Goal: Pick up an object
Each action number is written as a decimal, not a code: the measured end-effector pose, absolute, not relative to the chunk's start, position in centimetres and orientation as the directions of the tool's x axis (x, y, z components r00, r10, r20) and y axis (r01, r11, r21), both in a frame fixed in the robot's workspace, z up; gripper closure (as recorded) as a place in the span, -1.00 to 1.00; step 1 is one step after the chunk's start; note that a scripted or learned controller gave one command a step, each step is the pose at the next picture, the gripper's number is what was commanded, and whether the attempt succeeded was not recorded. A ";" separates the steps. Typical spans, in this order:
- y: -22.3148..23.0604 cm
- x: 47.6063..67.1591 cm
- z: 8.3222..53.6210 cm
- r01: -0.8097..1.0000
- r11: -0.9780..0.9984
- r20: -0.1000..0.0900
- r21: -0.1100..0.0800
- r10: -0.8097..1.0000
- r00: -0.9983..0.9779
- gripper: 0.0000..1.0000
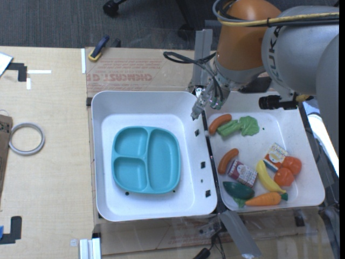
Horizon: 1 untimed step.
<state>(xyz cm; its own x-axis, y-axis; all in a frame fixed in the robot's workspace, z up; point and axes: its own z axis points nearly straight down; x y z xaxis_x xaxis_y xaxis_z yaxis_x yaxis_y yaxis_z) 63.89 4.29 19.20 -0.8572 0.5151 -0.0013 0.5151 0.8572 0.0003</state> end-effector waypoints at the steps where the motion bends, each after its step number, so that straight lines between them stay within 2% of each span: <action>1: 5.5 64.7 28.7 0.513 0.858 -0.003 0.001 0.513 -0.858 1.00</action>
